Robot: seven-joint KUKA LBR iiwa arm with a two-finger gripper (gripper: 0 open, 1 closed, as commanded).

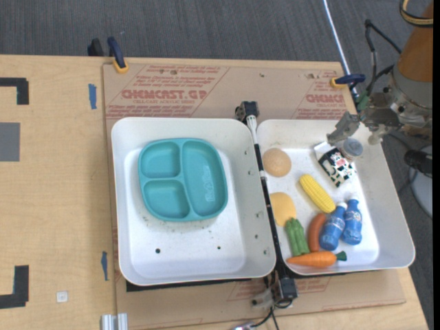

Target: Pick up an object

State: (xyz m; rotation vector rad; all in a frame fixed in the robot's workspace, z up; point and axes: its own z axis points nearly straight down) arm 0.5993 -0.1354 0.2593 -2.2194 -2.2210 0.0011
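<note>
In the left bin point(127, 205) a teal divided plate point(183, 179) is seen lying flat, well apart from anything likely to be grasped; it is judged broad, rigid and too low-rimmed for an easy two-finger grip. The right bin point(395, 232) holds the candidates for picking. Near its left wall a tan round bun point(276, 162) is found, with a yellow rounded piece point(282, 203) below it and a green vegetable point(296, 236) touching that piece's lower edge. An orange carrot point(315, 258) lies along the bin's near edge. All look like light toy food, probably hollow plastic and somewhat slippery, so a grip across the narrow width is judged safest. A yellow corn cob point(317, 193) lies aslant in the middle, standing clear of its neighbours; it is judged stiff, ridged and light, best taken across its middle. Beside it two blue bottles point(342, 223) lie close together against a red-orange sausage shape point(317, 229), crowded enough that fingers could be blocked. A black-and-white carton point(336, 165) rests toward the far right corner, box-like and light, to be taken across its flat sides. The gripper point(352, 133) hangs just above and beside that carton, at the bin's far right; nothing is seen held in it, and how far it is opened cannot be told.
</note>
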